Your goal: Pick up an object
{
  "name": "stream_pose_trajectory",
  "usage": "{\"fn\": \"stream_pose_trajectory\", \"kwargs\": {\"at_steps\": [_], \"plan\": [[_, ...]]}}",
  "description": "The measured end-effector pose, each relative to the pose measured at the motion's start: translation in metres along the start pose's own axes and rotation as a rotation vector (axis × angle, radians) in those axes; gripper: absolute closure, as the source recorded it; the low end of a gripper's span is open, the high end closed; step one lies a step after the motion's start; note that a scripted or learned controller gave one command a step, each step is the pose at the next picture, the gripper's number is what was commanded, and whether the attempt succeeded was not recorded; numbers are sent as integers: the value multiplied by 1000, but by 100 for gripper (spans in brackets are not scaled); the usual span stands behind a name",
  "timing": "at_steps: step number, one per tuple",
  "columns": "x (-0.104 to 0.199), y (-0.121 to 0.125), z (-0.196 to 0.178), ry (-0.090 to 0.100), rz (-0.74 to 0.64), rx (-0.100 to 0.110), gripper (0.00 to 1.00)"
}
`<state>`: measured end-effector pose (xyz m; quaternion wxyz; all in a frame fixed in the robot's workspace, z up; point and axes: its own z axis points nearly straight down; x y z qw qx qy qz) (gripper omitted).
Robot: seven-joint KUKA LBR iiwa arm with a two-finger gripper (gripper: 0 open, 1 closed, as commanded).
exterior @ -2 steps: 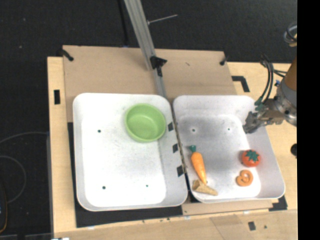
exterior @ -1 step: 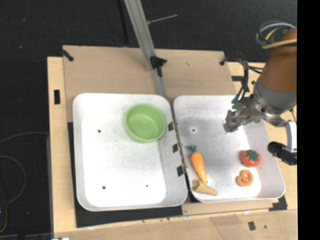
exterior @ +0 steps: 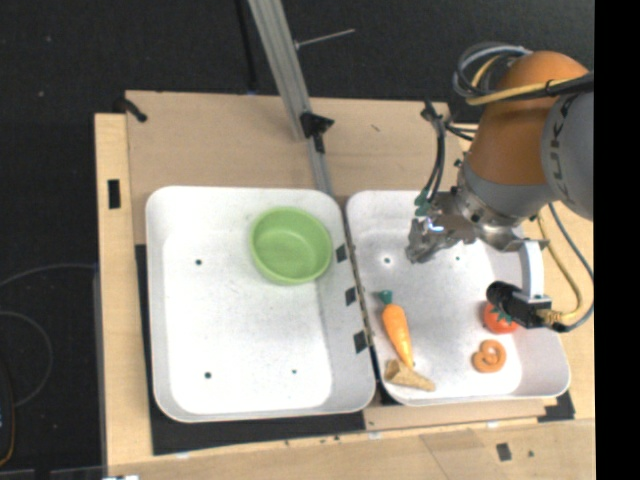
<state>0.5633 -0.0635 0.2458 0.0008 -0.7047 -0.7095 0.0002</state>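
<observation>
White bins sit side by side on the tan surface [exterior: 200, 138]. Left bin [exterior: 200, 368] has a green bowl [exterior: 291, 246] near its top-right corner. Right bin [exterior: 440, 378] holds a carrot [exterior: 398, 333] by its left wall, w/ a tan scrap [exterior: 409, 375] touching the carrot's lower end, an orange ring [exterior: 489, 356] lower right, and a red item [exterior: 497, 317] at the right, partly hidden by a black part. Pincer [exterior: 425, 240] hangs over the right bin's upper middle, above the carrot and apart from it; can't tell if it's spread or pressed together, nothing seen in it.
</observation>
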Motion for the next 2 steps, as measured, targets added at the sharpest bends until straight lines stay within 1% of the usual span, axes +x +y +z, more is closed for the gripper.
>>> {"fn": "stream_pose_trajectory", "kwargs": {"at_steps": [1, 2], "plan": [[52, 8, 12, 0, 1, 2, 100], [112, 18, 15, 1, -1, -3, 100]]}}
